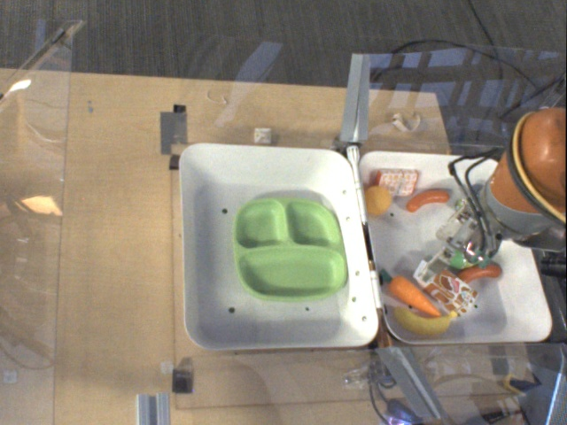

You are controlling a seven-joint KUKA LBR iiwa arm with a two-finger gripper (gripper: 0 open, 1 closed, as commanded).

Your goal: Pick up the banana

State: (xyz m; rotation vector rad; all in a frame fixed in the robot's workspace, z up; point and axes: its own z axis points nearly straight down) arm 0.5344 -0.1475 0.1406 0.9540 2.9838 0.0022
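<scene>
The yellow banana [422,322] lies at the front edge of the right bin [523,326], curved beneath an orange carrot [413,295] that rests against it. My gripper [452,246] hangs over the middle of this bin, up and to the right of the banana and apart from it. It sits close above a small printed carton [454,292]. The grey arm with its orange band [532,180] comes in from the right. Nothing of the banana is in the gripper.
The right bin also holds a yellow-orange round fruit [378,201], a red sausage [428,200], a second sausage [479,273] and a red-white packet [398,181]. In the left bin [204,237] lies a green divided plate [290,248].
</scene>
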